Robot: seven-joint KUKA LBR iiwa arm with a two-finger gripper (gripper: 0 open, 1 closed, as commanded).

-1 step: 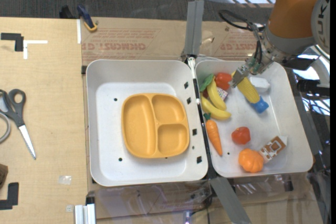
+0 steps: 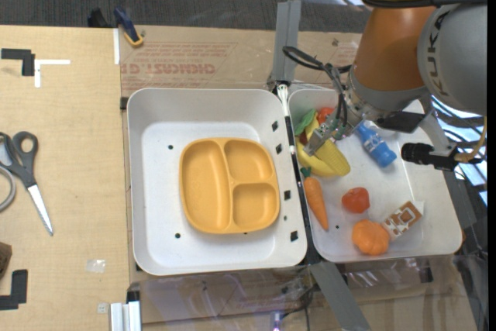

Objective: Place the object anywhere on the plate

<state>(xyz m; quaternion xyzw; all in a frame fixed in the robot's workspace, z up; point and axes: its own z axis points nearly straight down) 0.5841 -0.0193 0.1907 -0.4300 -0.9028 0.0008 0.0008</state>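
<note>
An orange-yellow divided plate (image 2: 229, 185) lies in the left bin (image 2: 147, 167). In the right bin (image 2: 434, 229) lie a yellow banana (image 2: 332, 160), a carrot (image 2: 315, 202), a red tomato-like piece (image 2: 356, 200), an orange fruit (image 2: 370, 237), a blue bottle (image 2: 377, 145), a brown-and-white waffle-like piece (image 2: 403, 218) and green and red pieces (image 2: 308, 122) at the back left. My gripper (image 2: 321, 137) is down in the right bin's back left, right above the banana's upper end. The wrist hides its fingers.
The bins' shared wall (image 2: 294, 174) runs between the plate and the toys. Scissors (image 2: 29, 178) lie on the wooden bench at far left. A blue-yellow clamp (image 2: 128, 27) sits at the bench's back edge. Black cables (image 2: 310, 62) hang near the wrist.
</note>
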